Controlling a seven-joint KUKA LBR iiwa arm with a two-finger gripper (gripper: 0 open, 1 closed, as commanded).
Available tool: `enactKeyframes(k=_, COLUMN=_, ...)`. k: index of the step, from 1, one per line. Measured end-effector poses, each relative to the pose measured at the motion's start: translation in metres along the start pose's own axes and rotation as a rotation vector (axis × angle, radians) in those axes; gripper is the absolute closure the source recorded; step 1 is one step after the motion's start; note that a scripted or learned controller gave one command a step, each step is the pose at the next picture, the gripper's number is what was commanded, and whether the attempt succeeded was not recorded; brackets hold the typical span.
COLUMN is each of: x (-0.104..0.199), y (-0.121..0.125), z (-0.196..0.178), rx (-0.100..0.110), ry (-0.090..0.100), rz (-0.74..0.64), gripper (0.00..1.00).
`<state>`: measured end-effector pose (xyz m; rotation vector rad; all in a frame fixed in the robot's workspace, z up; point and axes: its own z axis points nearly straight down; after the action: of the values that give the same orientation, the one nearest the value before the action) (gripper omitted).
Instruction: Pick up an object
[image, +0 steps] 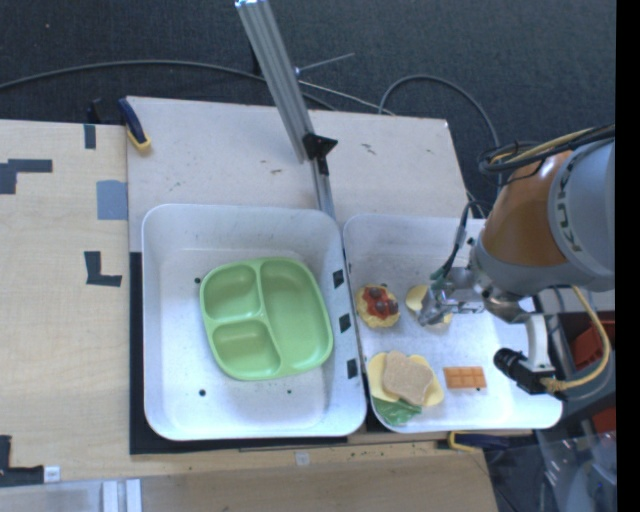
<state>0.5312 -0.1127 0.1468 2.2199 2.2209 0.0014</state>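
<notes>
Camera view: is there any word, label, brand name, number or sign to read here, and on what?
None can be read.
The green plate, the sandwich, the orange block and both white bins carry no print.
The grey and black tape patches on the bench are blank.
The arm shows no legible marking.

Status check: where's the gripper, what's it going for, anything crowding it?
Gripper down in right bin, at small yellow piece; grasp unconfirmed. Red-topped tart close beside. Sandwich and orange block apart, nearer front. Green tray in left bin.
</notes>
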Motion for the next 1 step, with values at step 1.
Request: enactKeyframes(k=1, x=0.0033, y=-0.0037, z=-0.0612, rx=-0.003, ry=0.000, rz=-0.001, gripper=1.00)
